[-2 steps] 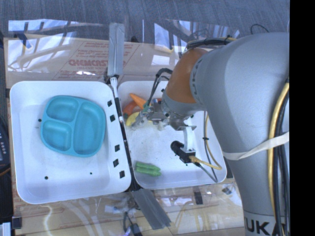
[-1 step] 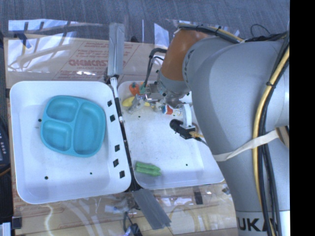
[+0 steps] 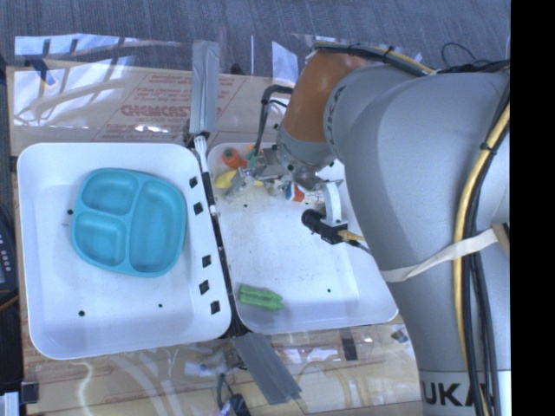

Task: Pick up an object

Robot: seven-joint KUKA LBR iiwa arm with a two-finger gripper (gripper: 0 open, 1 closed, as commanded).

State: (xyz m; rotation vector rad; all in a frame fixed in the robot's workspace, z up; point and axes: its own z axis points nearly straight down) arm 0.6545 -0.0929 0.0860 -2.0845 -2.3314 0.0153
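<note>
- Judged to be at the reach-and-close stage: gripper point(image 3: 264, 170) down in the upper left corner of the right bin point(image 3: 351, 306), in among a cluster of small toys.
- Cannot tell whether the claw is open or closed. Lost against the clutter beneath the wrist, and nothing seen held.
- Best to settle on one piece, not the whole heap. Likely choices are the yellow piece point(image 3: 225, 178) and the orange piece point(image 3: 231, 157), both just left of the gripper and close to the bin wall.
- Centre over the chosen piece before closing, keep clear of the wall, then lift straight up so the neighbours are not dragged along.
- Risk, as a guess: a crowded corner, so a pinch on two pieces at once or a glancing miss.
- Yellow piece: small, rounded, bright, partly hidden. Orange piece: small and stubby, exact shape too small to tell.
- Easier alternative: green toy point(image 3: 260, 297), long and lying flat, alone near the lower edge of the same bin.
- Blue divided plate point(image 3: 130, 221) in the left bin point(image 3: 52, 319), well apart.
</note>
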